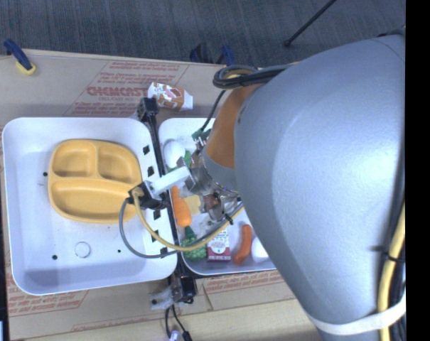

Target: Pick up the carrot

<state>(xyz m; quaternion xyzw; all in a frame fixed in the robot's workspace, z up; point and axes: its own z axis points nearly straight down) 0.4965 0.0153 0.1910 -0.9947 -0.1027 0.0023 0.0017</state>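
The carrot point(180, 210) is a short orange stick lying in the right bin point(173, 131), close to its left wall, with a green end pointing toward the front. My gripper point(205, 189) hangs over the right bin just to the right of the carrot and slightly above it, mostly hidden under the big grey arm point(321, 176). A white bar point(165, 182) reaches from the wrist leftward across the divider between the bins. Nothing can be made out between the gripper and the carrot.
A yellow divided plate point(94, 180) lies in the left bin point(30, 261). In the right bin are a white round object point(173, 151), a small carton point(218, 246), a reddish sausage point(244, 244) and a green item point(192, 245). A cable loop point(133, 241) hangs over the left bin. A small packet point(169, 96) sits on the cardboard behind.
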